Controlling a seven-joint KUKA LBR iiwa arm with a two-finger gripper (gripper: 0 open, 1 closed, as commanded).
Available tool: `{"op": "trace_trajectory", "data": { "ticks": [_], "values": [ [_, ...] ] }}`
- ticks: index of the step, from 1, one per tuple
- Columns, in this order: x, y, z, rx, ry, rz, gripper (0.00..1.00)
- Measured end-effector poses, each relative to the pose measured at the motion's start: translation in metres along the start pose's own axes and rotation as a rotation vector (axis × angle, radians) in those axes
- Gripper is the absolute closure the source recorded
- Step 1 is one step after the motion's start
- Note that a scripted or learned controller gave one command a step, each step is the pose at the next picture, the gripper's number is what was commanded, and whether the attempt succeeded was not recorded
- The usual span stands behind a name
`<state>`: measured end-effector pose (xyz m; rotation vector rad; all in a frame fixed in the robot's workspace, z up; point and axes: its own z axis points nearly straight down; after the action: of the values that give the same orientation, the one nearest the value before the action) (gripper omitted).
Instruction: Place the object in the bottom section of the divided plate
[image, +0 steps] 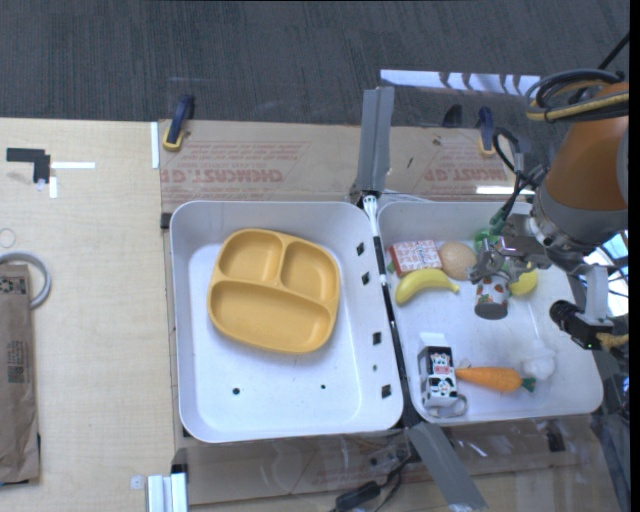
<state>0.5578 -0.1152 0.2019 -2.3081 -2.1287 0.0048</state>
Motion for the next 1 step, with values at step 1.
{"op": "trace_trajectory", "data": {
  "ticks": [1],
  "values": [
    [0.0552, 0.0278, 0.0125, 0.000, -0.001, -0.187, 1.00]
  ]
}}
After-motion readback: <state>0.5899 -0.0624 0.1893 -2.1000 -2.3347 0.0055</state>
